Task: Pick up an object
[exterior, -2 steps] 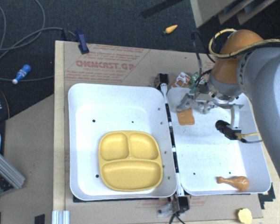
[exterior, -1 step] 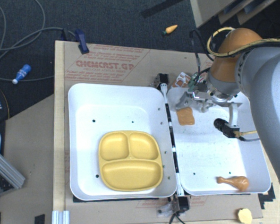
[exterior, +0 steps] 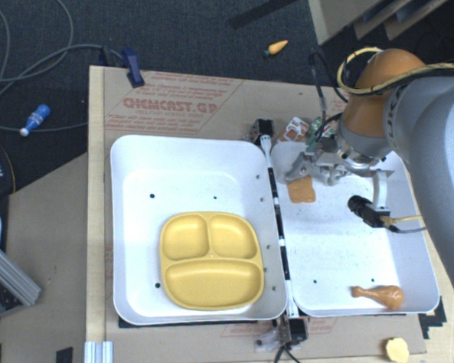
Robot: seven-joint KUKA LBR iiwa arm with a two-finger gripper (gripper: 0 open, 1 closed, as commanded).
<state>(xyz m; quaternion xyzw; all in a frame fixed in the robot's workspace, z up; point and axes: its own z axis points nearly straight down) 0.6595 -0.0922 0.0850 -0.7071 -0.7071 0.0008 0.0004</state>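
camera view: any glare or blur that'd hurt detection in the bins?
Camera view: even overhead light, soft shadows; white bins bright but not blown out; yellow plate shows mild sheen; arm's near grey casing is soft and out of focus; small orange piece under the gripper slightly blurred.

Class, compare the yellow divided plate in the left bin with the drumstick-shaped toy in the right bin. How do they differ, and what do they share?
The yellow divided plate is pale yellow; the drumstick-shaped toy is orange-brown. The plate is much larger, covering much of the left bin's floor, while the toy is a small piece near the right bin's front corner. The plate is broad with three compartments; the toy is slim and elongated. Both lie flat, untouched, on white bin floors.
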